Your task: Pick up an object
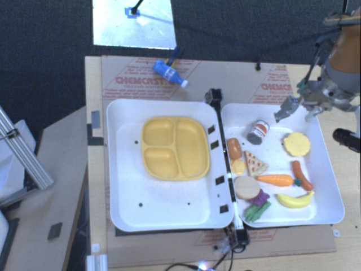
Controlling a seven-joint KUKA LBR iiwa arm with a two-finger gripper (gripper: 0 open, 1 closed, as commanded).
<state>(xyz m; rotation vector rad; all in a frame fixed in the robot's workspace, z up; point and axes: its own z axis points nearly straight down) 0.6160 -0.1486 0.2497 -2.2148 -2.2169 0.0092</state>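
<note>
**Colleague:** What's on your screen, left to right?

**Me:** On the worktop point(96, 83) I see the left bin point(121, 208) with a yellow divided plate point(174, 148) in its middle. Behind it, on the cardboard, lies a blue bottle point(168, 72). Then the right bin point(331, 206), which has the toy food: a hot dog point(233, 148) near the divider, a small can point(258, 131) lying tilted, a pizza slice point(255, 164), a round bun point(246, 187), purple grapes point(260, 197) touching a green vegetable point(255, 210), a carrot point(275, 180), a banana point(294, 199), a sausage point(302, 175) and a yellow cookie-like disc point(296, 144).

**Colleague:** And the gripper?

**Me:** The gripper point(296, 108) sits over the far edge of the right bin, up from the can and the yellow disc. Its two fingers point(284, 111) are spread apart, and I see nothing between them. I can't tell whether it touches the bin rim.
</note>
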